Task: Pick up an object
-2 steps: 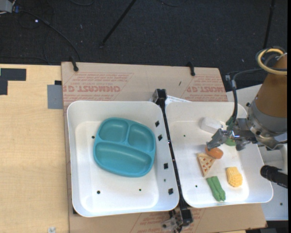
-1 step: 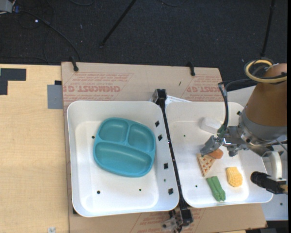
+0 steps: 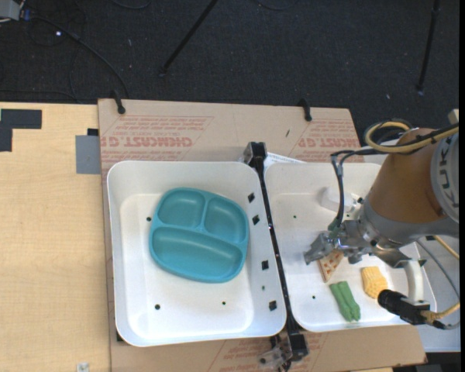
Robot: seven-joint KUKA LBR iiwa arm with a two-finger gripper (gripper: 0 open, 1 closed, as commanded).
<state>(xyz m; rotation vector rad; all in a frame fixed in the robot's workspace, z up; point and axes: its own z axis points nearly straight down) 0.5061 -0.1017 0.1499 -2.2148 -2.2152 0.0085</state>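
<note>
Three items sat lower right of frame in right bin (image 3: 310, 208): tan wedge (image 3: 329, 264), green piece (image 3: 345, 300), yellow piece (image 3: 373, 280). Gripper (image 3: 325, 252) hovered at wedge; finger state unclear. Step: approach. Next: descend, clamp, lift.

1. The divided plate (image 3: 199, 235) sits in the left bin (image 3: 132, 301).
2. The right bin (image 3: 310, 316) has the tool (image 3: 325, 253) over a cracker (image 3: 329, 266).
3. A bean pod (image 3: 345, 300) and corn piece (image 3: 373, 280) lie just right of the cracker.
</note>
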